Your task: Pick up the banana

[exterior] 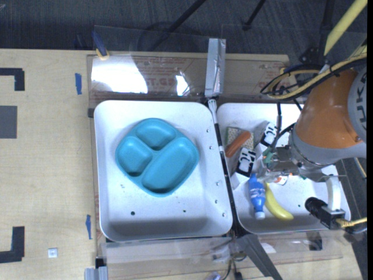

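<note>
Nearest the lens, the grey arm with its orange band [329, 118] leans in from the right over the right bin [326, 223]. Its gripper [278, 167] hangs above that bin's middle; whether it is released or clenched I cannot tell. Just below it lies the banana [276, 206], on the bin floor, touching or nearly touching a blue bottle [256, 196] on its left. A hot dog [239, 143] and black-and-white blocks [247, 160] sit further back. The left bin [111, 209] carries a blue divided plate [157, 155].

Likely trouble: the bottle crowds the banana, so a descent slightly leftward could catch the bottle instead, or nudge the curved fruit aside.
</note>
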Action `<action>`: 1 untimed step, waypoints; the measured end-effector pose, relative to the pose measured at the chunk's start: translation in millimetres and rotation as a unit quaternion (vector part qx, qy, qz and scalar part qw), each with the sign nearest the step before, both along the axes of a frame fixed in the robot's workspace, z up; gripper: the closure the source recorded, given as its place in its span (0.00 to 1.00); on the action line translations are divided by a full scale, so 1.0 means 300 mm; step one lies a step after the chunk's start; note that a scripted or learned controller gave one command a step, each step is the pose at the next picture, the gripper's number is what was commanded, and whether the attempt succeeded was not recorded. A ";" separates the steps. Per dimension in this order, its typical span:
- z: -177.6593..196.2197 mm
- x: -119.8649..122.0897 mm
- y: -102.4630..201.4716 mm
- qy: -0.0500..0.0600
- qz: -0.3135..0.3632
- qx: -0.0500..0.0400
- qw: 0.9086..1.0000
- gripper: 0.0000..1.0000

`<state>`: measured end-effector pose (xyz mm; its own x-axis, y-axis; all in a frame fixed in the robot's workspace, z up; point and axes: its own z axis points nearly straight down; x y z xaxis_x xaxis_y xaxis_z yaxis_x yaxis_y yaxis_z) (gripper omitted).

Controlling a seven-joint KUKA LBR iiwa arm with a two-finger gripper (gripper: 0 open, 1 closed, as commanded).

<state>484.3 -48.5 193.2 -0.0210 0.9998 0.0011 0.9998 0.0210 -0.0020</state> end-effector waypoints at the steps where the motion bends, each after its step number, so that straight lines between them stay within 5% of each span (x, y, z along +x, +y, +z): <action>1: 0.162 0.126 -0.057 -0.003 0.146 -0.001 0.989 1.00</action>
